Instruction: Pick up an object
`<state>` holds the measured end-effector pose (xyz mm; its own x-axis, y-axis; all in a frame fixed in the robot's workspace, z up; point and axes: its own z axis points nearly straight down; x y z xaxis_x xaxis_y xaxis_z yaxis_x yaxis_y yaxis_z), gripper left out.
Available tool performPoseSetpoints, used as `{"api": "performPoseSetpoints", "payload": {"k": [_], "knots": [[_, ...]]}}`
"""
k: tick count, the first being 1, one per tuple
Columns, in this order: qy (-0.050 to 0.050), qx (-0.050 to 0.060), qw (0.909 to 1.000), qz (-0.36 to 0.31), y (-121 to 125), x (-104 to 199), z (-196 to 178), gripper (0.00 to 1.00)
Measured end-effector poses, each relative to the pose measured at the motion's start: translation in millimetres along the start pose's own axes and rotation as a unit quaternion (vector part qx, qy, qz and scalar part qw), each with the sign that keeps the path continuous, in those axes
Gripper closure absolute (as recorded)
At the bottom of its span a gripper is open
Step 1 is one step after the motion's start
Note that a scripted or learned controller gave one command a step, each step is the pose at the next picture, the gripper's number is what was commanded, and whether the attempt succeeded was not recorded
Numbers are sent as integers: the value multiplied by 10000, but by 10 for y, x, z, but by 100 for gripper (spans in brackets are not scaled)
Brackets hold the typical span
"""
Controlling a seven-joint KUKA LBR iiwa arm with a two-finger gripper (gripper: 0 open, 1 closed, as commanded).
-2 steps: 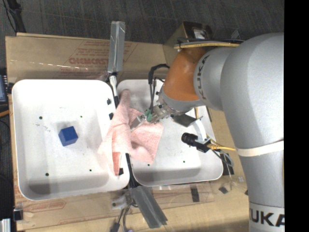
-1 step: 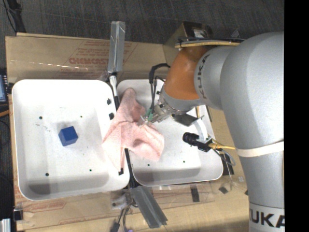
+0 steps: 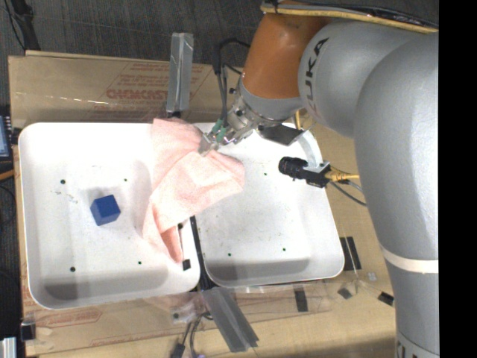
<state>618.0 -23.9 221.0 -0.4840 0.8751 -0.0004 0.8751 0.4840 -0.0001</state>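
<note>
Pink cloth [image 3: 195, 185] drapes over the divider between the 2 bins, trailing toward 7 o'clock from the gripper [image 3: 212, 142], which seems pinched on its top corner; hard to confirm.

Two shallow white plastic bins sit side by side on the bench: the left bin [image 3: 45, 200] and the right bin [image 3: 298, 230]. One small blue cube [image 3: 106, 209] lies in the left bin. One pale pink cloth [image 3: 190, 181], crumpled and soft, is draped across the divide between the two bins. One grey robot arm [image 3: 373, 88] with one orange band [image 3: 276, 51] reaches in over the bins, ending in one two-finger gripper [image 3: 212, 140]. One flat sheet of brown cardboard [image 3: 89, 84] lies under the bins
</note>
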Motion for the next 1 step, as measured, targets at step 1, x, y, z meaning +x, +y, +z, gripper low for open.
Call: {"api": "performPoseSetpoints", "payload": {"k": [1], "knots": [[2, 6, 9981, -624, 228, -354, 263, 100]]}}
